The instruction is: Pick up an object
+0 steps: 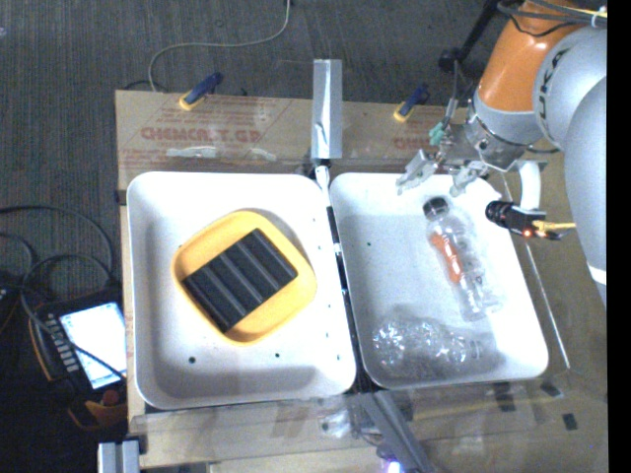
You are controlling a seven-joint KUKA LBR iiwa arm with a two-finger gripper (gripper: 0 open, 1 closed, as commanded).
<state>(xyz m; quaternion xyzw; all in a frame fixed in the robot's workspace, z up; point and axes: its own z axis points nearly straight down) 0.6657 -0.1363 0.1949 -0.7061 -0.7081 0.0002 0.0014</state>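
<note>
left bin [148,294]: yellow-and-black tray [245,274] left of bottle, stiff, broad | right bin [385,264]: clear plastic bottle [458,256] lying on its side, likely light, slippery, crushable; take it across its middle | crumpled clear wrap [424,343] below bottle | gripper [442,170] just above bottle cap, fingers spread, grasping nothing

- I get an evenly lit, fairly bright picture; the light seems to fall from above.
- Both white bins [148,294] read near blown-out, their walls washed pale.
- Shadows are soft and short; the yellow tray [296,294] casts a faint one along its lower edge.
- The clear bottle [459,259] and crumpled plastic [419,343] glint and blur into the white.
- The dark carpet [59,67] looks grainy.
- The near arm [582,87] looks soft.
</note>
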